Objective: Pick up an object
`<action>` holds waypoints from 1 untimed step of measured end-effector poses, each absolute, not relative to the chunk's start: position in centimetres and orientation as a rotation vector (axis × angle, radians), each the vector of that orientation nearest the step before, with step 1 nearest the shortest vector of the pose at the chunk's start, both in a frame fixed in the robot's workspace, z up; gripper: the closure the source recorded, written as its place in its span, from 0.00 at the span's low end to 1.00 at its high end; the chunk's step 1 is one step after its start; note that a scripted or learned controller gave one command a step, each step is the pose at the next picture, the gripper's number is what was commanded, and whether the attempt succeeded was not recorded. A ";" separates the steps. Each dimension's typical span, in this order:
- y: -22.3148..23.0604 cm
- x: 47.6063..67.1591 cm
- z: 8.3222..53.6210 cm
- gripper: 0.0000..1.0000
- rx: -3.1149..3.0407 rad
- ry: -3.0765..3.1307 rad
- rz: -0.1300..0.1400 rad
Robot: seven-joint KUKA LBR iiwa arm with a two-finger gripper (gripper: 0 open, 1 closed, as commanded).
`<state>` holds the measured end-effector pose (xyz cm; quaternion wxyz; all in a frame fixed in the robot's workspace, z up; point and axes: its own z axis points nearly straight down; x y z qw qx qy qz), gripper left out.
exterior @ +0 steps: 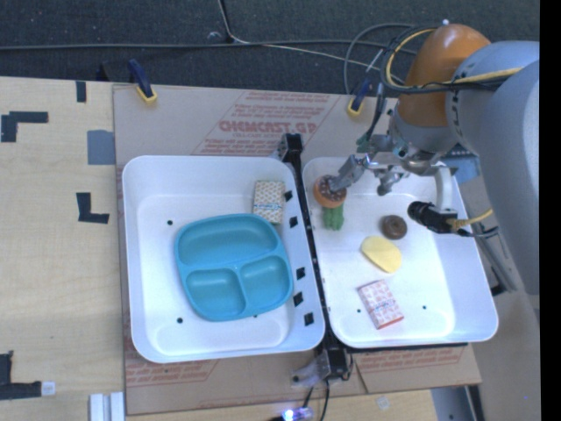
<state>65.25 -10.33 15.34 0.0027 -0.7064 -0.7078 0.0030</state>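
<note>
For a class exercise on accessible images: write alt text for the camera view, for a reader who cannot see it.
A grey robot arm's gripper hovers over the right white bin, beside a carrot-like toy, a brown round piece, a yellow piece and a small red-patterned packet. The left bin holds a blue divided tray and a small box.

Objects are lying scattered around a yellow wedge (382,253) in the right bin (456,323): a brown disc (394,226) just above, a patterned packet (379,304) below, an orange-and-green toy (332,202) up-left.

Even bright overhead light, soft shadows, slight blur; corners perhaps dimmer.
</note>
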 end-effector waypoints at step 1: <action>-10.8 65.1 11.0 0.00 -2.223 -2.223 0.008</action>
